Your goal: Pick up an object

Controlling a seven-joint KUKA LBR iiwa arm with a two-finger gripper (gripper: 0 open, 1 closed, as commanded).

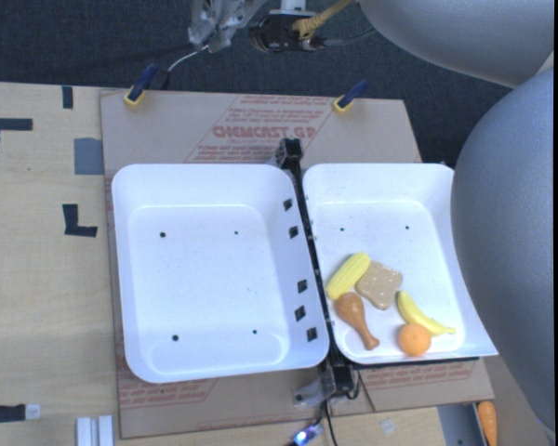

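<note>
Chicken drumstick (357, 318) — light, rigid plastic by the look; grip across its narrow shank, just left of orange (414, 339). Jaws (216, 19) — cannot tell their state.

You have a light wooden bench (37, 277) under everything, with dark tape marks near its left edge. On it lies a brown cardboard sheet (260, 128) printed in red, held at its far edge by two blue-and-yellow clamps (141, 84). On the sheet, two shallow white bins sit side by side, touching along a black joint: the left bin (130, 249) and the right bin (437, 203), which reaches toward the bench's right edge.
</note>
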